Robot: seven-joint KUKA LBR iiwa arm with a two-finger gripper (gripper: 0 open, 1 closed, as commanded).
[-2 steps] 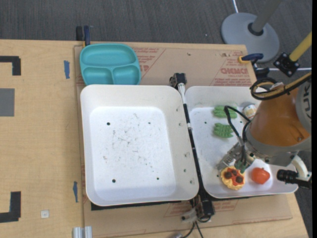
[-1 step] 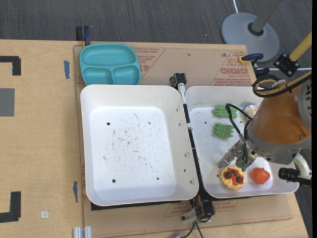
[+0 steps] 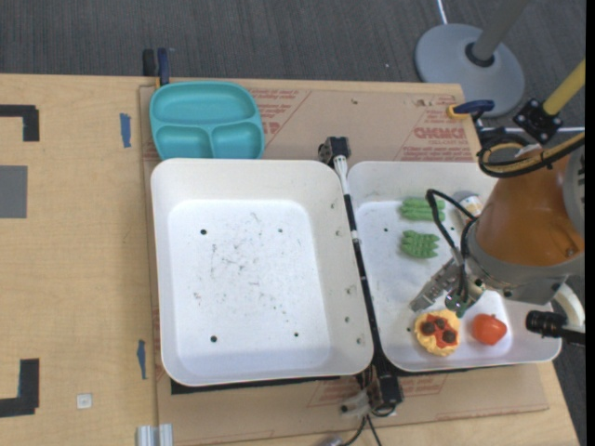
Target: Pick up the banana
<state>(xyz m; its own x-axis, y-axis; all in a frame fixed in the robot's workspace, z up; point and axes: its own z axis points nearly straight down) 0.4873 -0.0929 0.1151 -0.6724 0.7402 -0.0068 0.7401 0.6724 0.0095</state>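
Observation:
My gripper [image 3: 439, 303] is low over the right bin [image 3: 381, 249], near its front. Its two fingers stand open with nothing between them, their tips just above a yellow pizza-like toy [image 3: 439, 332]. The orange band and grey wrist [image 3: 525, 226] cover the right part of that bin and hide whatever lies beneath them.
A red tomato toy [image 3: 489, 328] lies right of the pizza toy. Two green pea-pod toys [image 3: 420, 210] [image 3: 419, 243] lie toward the bin's back. The left bin [image 3: 251, 266] sits beside it, with a teal divided tray [image 3: 206, 119] behind. Black cables [image 3: 446, 214] loop off the wrist.

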